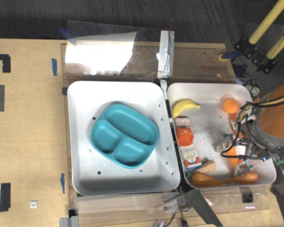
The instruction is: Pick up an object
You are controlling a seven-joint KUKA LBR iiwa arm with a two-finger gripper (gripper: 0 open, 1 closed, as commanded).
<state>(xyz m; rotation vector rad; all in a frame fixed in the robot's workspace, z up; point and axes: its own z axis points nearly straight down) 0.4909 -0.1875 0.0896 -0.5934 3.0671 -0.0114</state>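
1. Progress: in my judgement nothing is picked yet. The tool (240,150) is down at the right side of the right bin (206,90), low among cables, and I cannot tell its state or whether it has hold of anything.
2. Candidates all lie in the right bin: a banana (183,107) at the back left, an orange ball (230,105) at the back, a carton (186,143) along the left wall, a carrot (223,178) along the front wall, and something orange (233,151) just beside the tool.
3. Left to do: close on one item and lift it clear.
4. Around: the left bin (80,126) holds a teal tray (125,135), well apart from the tool.
5. Obstacles: the arm (273,117) and cables hide the tool; items near it crowd the bin's corner.
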